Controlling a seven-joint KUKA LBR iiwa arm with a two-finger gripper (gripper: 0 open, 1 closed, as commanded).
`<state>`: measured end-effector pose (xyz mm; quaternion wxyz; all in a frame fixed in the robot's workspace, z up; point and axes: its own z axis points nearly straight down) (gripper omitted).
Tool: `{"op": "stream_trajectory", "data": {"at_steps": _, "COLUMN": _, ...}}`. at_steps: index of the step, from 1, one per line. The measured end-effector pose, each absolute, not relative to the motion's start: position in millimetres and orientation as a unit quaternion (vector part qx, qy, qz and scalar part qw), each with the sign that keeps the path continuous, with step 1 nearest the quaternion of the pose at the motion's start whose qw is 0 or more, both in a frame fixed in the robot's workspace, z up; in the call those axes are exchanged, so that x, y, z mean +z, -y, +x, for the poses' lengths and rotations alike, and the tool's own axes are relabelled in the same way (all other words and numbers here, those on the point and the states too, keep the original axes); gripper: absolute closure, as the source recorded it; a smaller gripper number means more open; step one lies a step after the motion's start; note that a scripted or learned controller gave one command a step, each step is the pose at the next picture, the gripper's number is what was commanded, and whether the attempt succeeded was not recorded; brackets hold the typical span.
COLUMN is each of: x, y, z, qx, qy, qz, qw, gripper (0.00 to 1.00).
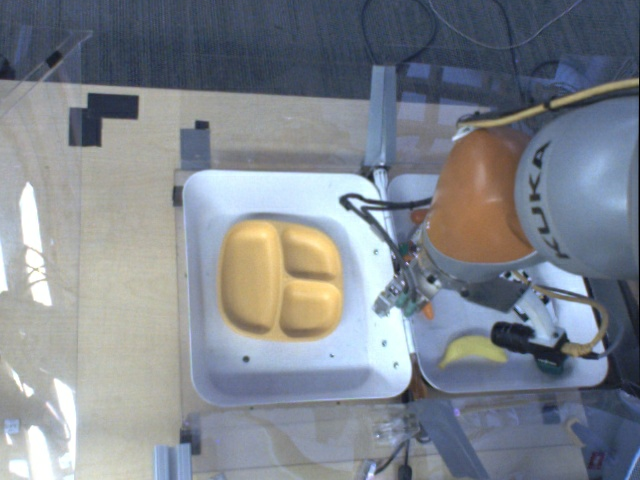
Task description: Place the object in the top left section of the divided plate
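1. We see the banana (474, 351) lying in the right bin (580, 373), lower right of frame.
2. The claw (400, 298) hovers mid-frame; we cannot tell its opening.
3. We judge the banana light, curved, smooth; grip mid-body.

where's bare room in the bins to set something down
Free: the left bin's white floor around the yellow divided plate, and the plate's three sections. Crowded: the right bin, with banana, arm and cables.

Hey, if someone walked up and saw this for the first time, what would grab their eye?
Probably the big grey and orange arm looming over the right bin. Next, the yellow divided plate in the middle of the left bin, and the yellow banana lying in the right bin.
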<state>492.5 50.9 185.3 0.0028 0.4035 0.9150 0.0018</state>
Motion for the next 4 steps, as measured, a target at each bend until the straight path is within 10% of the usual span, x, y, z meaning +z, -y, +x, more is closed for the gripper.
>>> {"op": "stream_trajectory", "data": {"at_steps": 4, "x": 244.5, "y": -2.3, "z": 567.6, "qx": 0.0030, "qy": -0.880, "qz": 0.475, "qw": 0.007, "gripper": 1.00}}
